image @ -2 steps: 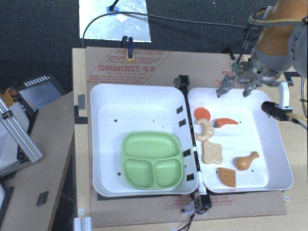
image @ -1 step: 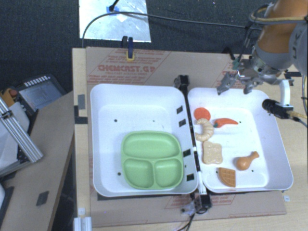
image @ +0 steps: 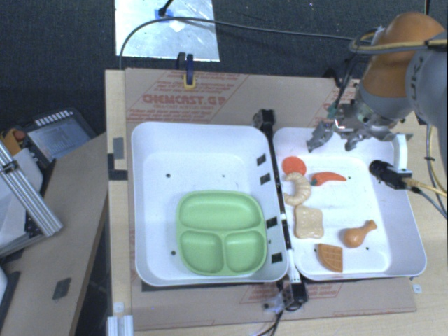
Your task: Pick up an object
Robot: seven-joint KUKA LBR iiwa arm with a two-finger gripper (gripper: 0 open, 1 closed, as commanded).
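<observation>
Orange wedge (image: 330, 257) at right bin (image: 402, 215) front edge; pick not yet made.
Right bin also holds drumstick (image: 358, 234) nr front-right, tan slice (image: 309, 222) and pale curled piece (image: 299, 187) along left wall, red disc (image: 294, 165) and chili (image: 329, 178) toward back. Left bin (image: 161, 152) holds green divided tray (image: 220, 231) at its front edge. Gripper (image: 337, 138) hangs over right bin back edge, fingers spread apart, nothing betw. them; nearest items are red disc and chili, just in front. Status: no item lifted, all rest on bin floor. Remaining, est.: select target, descend, close, lift.
</observation>
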